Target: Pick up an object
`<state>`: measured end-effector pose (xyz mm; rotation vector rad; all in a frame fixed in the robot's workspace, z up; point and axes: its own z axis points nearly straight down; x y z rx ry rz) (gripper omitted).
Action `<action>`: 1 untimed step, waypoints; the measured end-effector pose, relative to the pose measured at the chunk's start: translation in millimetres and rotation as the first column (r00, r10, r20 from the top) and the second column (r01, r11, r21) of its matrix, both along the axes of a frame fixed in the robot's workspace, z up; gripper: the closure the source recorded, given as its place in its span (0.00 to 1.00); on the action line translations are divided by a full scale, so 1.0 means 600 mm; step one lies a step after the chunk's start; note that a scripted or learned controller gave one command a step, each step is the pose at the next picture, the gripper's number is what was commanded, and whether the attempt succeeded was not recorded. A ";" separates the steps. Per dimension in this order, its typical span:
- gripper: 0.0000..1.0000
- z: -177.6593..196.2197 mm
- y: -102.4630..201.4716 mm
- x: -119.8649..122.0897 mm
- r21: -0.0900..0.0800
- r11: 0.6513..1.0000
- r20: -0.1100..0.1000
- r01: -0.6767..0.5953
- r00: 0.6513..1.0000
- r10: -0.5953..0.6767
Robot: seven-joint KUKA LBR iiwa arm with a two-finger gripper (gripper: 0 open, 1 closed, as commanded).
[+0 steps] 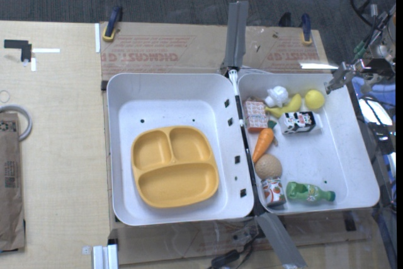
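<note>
Right bin (352, 154): one carrot (264, 143), one lemon (314, 98), one green bottle (308, 193); end effector (343, 75) state unclear

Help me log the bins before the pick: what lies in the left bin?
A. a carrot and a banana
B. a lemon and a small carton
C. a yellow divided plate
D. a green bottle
C: the yellow divided plate lies alone in the left bin, while the carrot, banana, green bottle and lemon are in the right bin.
</note>
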<state>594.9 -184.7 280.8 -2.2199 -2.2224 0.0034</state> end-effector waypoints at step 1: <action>0.00 -0.010 -0.063 -0.075 0.000 1.000 0.000 -0.003 1.000 0.003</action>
